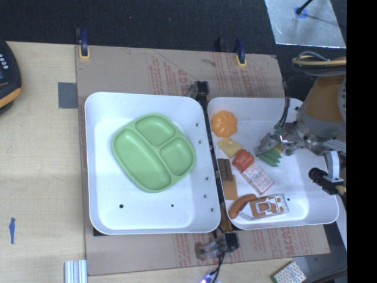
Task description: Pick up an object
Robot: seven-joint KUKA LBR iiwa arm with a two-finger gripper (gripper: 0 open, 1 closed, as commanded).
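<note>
Near edge of right bin (318, 220): sausage (240, 205) lying beside a printed card (270, 206), a small packet (257, 177) just behind. Mid-bin: red piece (242, 159) touching a yellow block (228, 146), orange (224, 123) sitting farthest back. Left bin (100, 158) is holding a green plate (154, 152). Gripper (272, 146) is sitting low over a green item (271, 156), touching or just above it; can't tell its grip state. Looks like the grasp step is underway. Next move: closing firmly on the green item, then lifting straight up, clearing the red piece
</note>
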